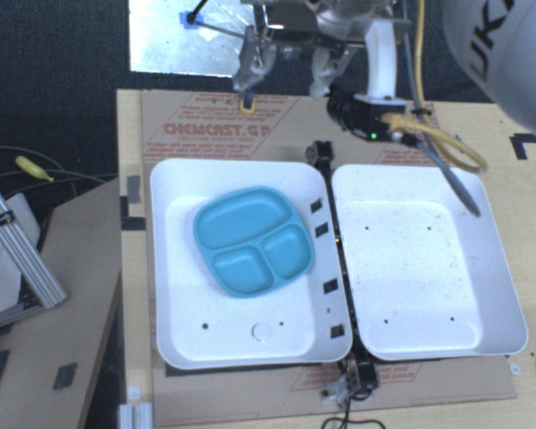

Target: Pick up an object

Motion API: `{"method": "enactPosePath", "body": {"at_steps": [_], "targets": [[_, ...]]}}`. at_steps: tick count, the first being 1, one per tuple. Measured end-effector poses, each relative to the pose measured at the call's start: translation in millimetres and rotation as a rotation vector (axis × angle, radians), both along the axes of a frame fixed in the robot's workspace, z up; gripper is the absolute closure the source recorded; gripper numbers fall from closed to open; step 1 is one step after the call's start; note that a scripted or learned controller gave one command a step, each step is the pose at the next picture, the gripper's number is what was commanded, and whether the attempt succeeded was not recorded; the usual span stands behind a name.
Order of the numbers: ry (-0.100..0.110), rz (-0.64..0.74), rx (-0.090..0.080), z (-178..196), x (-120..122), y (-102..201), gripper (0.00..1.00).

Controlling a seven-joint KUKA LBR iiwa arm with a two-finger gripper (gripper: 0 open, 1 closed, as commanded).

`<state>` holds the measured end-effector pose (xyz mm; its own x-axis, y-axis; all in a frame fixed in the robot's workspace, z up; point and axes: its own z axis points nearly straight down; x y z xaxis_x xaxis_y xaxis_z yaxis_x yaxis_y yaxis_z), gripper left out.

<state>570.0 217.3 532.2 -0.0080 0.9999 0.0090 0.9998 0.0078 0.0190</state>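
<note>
A light blue divided plate [252, 240] with three compartments lies flat in the left white bin [174, 266], a bit above that bin's middle. My gripper [284, 71] hangs high over the back of the bench, beyond the bins' far edge and well apart from the plate. Its two silver fingers [250, 65] stand spread, open, with nothing between them.
The right white bin [482, 266] lies beside the left one, with black clips [325, 231] along the seam between them. Both bins rest on a brown cardboard sheet [205, 128]. A metal frame [13, 239] stands at the far left, off the bench.
</note>
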Motion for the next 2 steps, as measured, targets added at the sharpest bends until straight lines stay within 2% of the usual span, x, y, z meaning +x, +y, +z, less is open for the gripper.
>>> {"method": "enactPosePath", "body": {"at_steps": [1, 2], "targets": [[0.014, 0.003, -0.007, 1.3, 0.8, -1.3, 1.00], [0.017, -0.002, -0.008, 2.7, -2.7, -3.8, 1.00]]}}
